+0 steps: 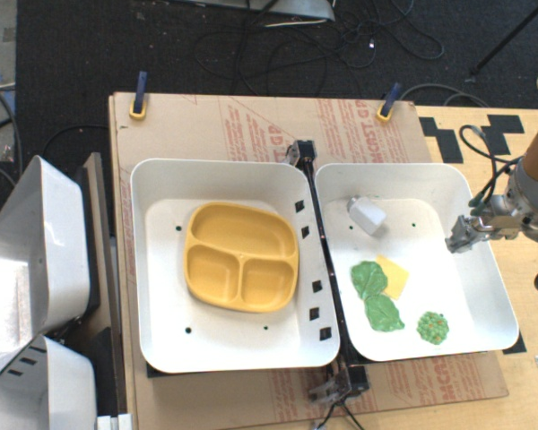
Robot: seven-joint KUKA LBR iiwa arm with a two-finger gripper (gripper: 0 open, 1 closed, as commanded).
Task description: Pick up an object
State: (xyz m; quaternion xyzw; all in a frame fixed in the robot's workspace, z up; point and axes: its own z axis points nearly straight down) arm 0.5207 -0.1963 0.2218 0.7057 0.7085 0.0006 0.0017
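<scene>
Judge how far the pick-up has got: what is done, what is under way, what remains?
Done: nothing lifted yet. The grey block, green pieces and yellow piece all lie in the right bin. Under way: the claw sits at that bin's right edge, touching none. Left: reach one, grip it and raise it.

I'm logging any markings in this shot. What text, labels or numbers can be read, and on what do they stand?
Red printing on the cardboard sheet under the bins: upside down and too blurred to read for certain.
Red printing along the cardboard's front edge: too small to read.
Black-and-white block pattern at the right: a marker, no words.
Nothing legible on the bins or the yellow tray.
</scene>
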